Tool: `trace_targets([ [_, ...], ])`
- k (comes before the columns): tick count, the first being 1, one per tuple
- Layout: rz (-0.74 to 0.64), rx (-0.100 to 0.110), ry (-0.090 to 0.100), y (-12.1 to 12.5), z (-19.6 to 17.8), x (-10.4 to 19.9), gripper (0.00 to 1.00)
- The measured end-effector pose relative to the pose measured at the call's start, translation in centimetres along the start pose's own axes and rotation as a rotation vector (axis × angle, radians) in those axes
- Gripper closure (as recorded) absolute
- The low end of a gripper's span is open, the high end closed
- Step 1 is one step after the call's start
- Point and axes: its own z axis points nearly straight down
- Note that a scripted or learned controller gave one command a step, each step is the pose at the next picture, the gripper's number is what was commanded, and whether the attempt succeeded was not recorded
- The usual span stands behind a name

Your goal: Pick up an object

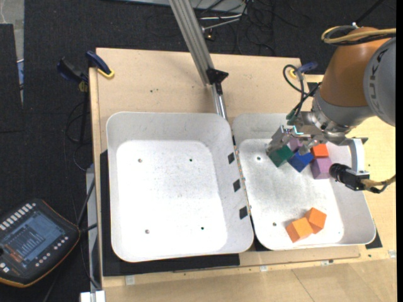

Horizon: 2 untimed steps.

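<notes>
The grey arm's two-finger claw (pixel 291 138) is seen lowered over a huddle of small blocks near the far edge of the right-hand shallow white bin (pixel 264 231) on the tabletop. A dark green cube (pixel 280 155) lies directly beneath its tip, tilted, pressed against a blue cube (pixel 301 161). Whether the claw is released or clenched cannot be told

The arm (pixel 359 74) is cut off by the right edge, so its base is not seen. The gripper (pixel 291 145) is set over a cluster of blocks, and the green block (pixel 281 155) is partly covered by it. Whether the fingers are apart or together cannot be told. The pendant (pixel 28 241) at lower left is cut by the left edge.
</notes>
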Motion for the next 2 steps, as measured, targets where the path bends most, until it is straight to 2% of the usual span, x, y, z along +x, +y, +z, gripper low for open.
trace_targets([
  [1, 0.002, -0.003, -0.001, 0.0, -0.2, 0.0, 0.0],
  [2, 0.002, 0.002, 0.0, 0.1, 6.2, 0.0, 0.0],
])
